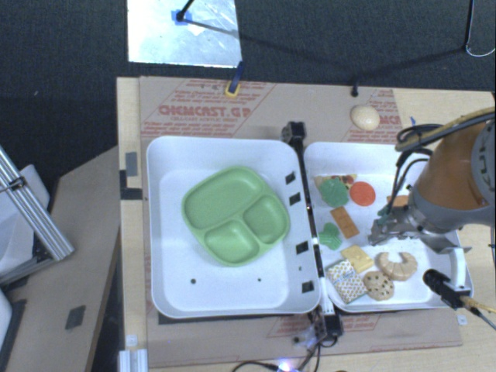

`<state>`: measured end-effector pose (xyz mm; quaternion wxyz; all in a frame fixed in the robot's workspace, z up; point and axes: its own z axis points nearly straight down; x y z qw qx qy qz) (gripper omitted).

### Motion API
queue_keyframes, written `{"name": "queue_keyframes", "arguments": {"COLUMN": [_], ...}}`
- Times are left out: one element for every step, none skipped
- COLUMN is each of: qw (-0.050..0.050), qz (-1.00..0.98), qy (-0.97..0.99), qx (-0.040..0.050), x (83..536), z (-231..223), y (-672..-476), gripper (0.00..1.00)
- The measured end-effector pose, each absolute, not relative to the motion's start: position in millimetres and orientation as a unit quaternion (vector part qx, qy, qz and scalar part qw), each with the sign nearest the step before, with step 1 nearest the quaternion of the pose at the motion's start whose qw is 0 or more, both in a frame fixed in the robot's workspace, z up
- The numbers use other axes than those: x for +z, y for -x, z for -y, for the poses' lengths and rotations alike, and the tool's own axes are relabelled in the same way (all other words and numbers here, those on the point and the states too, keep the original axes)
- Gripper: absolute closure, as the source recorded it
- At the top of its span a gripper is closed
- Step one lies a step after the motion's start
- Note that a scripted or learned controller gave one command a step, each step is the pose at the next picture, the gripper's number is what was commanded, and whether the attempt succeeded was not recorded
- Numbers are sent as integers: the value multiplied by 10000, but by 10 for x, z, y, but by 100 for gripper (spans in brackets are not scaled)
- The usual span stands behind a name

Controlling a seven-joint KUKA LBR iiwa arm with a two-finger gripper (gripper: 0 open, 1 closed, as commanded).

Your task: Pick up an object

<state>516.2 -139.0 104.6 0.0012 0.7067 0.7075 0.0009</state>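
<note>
Dark carpet surrounds the desk (132, 231), whose brown cardboard sheet (256, 103) carries red mirrored lettering along its far edge, not readable with certainty. At the near edge of the right bin (387, 304) lie a patterned cracker (346, 281), a brown cookie (378, 285) and a croissant (397, 264). Just beyond them, the pincer (385, 229) hangs low over the bin's middle; whether it is apart or together cannot be told, and nothing shows between it. A yellow cracker (356, 256) lies just nearside of it, a green piece (331, 237) and tan wafer (344, 222) toward the left bin (167, 208), which holds a green divided plate (235, 214). Farther off sit a green leafy piece (335, 191) and red disc (362, 194). An egg (365, 117) rests on the cardboard beyond.
</note>
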Motion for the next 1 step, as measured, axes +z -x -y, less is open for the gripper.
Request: {"name": "queue_keyframes", "arguments": {"qw": [23], "qz": [-7085], "qy": [-7057], "qx": [13], "x": [1671], "z": [1398], "y": [-5128], "gripper": [100]}}
